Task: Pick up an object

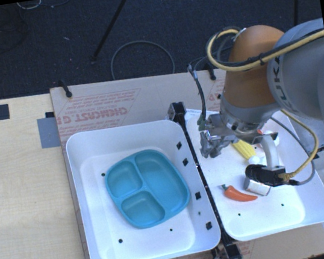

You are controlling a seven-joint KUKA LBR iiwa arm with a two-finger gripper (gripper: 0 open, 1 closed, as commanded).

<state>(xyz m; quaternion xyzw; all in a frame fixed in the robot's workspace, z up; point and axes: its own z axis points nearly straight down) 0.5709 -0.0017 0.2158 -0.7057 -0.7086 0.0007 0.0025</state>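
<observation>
In the right bin [297, 214], a small orange-red carrot-like piece [239, 193] lies near the middle, towards the front. A yellow oblong object [244, 149] lies behind it, partly under the arm's wrist. My gripper [210, 147] hangs low over the bin's back left part, close to the wall between the bins. It is left of the yellow object and behind the orange piece. I see nothing held in it.
The left bin [89, 168] holds a blue divided plate [147, 187] with three compartments. The grey and orange arm [257, 74] covers the right bin's back part. Cardboard [104, 107] lies under both bins.
</observation>
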